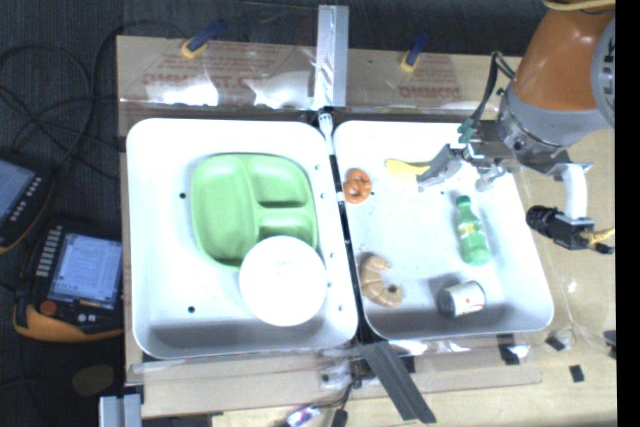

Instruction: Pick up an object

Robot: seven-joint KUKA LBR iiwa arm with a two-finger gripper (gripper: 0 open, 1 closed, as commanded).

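My gripper [462, 173] hangs over the upper part of the right bin [540, 287], fingers spread open with nothing between them. A green bottle [470, 230] lies just below the fingertips. A yellow banana-like piece [404, 168] lies just left of the left finger. An orange pretzel-shaped toy [357, 183] sits by the bin's left wall. A brown croissant-like pastry [380, 279] and a small silver can [461, 298] lie near the front of the right bin.
The left bin [160, 315] holds a green divided tray [250, 205] with a white round plate [284, 280] overlapping its front corner. A grey divider [342, 245] separates the bins. Tablets and cables lie on the floor at the left.
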